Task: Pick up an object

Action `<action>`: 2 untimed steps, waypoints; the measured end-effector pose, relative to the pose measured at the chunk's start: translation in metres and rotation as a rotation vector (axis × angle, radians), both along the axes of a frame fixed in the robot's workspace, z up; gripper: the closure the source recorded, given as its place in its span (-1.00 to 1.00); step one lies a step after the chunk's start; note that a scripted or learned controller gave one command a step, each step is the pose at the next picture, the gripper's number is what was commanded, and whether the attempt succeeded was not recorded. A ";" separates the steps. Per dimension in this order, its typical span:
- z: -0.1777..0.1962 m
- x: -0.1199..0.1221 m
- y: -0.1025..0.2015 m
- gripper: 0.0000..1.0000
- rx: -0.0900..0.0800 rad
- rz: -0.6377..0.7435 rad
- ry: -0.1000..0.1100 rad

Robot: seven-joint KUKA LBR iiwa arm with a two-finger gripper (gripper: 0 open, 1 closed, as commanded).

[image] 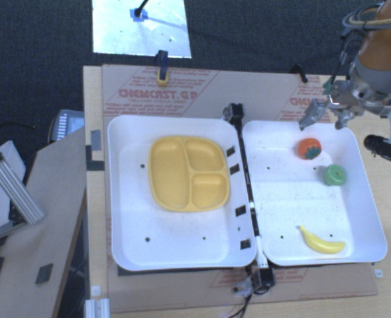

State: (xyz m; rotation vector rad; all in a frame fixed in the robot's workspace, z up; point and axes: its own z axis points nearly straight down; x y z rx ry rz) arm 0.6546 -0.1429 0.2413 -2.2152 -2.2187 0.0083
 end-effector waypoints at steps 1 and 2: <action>0.006 0.002 0.000 -1.00 -0.001 0.002 -0.010; -0.036 -0.001 0.000 -1.00 -0.001 0.000 -0.007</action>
